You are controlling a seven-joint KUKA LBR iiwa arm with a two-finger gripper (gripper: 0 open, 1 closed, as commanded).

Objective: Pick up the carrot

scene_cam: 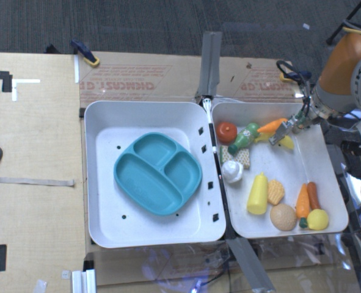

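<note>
Two white bins [94,182] of smooth, faintly glossy plastic sit on a bench [27,139] surfaced in pale, matt wood-look board, with brown printed cardboard [143,81] beneath them at upper centre. The turquoise divided plate [158,173] at centre left is smooth moulded plastic with a soft sheen. In the right-hand bin, the toy foods look like shiny plastic: an orange carrot [302,201], a yellow bottle [257,194], a red tomato [226,131]. Dark, rough carpet [168,11] fills the top of the frame.
</note>
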